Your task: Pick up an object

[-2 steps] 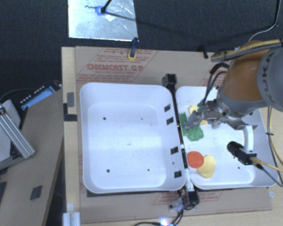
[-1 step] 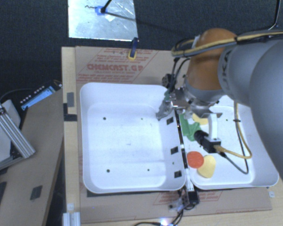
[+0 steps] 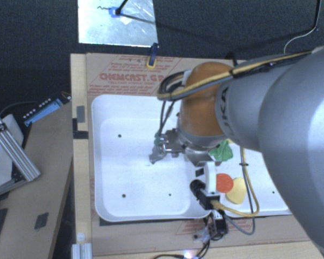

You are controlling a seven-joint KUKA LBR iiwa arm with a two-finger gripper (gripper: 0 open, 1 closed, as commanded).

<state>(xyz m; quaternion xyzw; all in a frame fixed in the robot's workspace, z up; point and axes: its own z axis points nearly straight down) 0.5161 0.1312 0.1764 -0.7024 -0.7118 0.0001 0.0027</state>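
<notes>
You are looking down on two shallow white bins side by side, resting on a brown cardboard sheet (image 3: 130, 75) printed with red lettering; the left bin (image 3: 113, 161) shows bare white floor with a few small dark dots, and the right bin (image 3: 270, 196) is largely covered by the arm; the grey arm (image 3: 281, 128) comes in from the right edge, its orange band (image 3: 202, 109) sitting over the divide between the two bins; below that band the gripper (image 3: 157, 154) hangs over the left bin, toward its right side and roughly midway between its far and near rims; you can see a small metal tip low above the white floor, but whether the claw is spread or closed you cannot tell from this angle, and nothing is visibly caught in it; the things to be picked lie in the right bin, close to its left wall; a crumpled green object (image 3: 222, 151) peeks out just beside the wrist, partly hidden by it; nearer the front rim an orange-red round object (image 3: 224, 183) lies touching a pale yellow object (image 3: 237, 190) on its right; a yellow cable (image 3: 247, 190) loops down from the arm past these two; a black fitting (image 3: 200, 190) on a white bracket hangs at the divide just left of the orange-red piece; all three objects are apart from the gripper, on the other side of the divide.
</notes>
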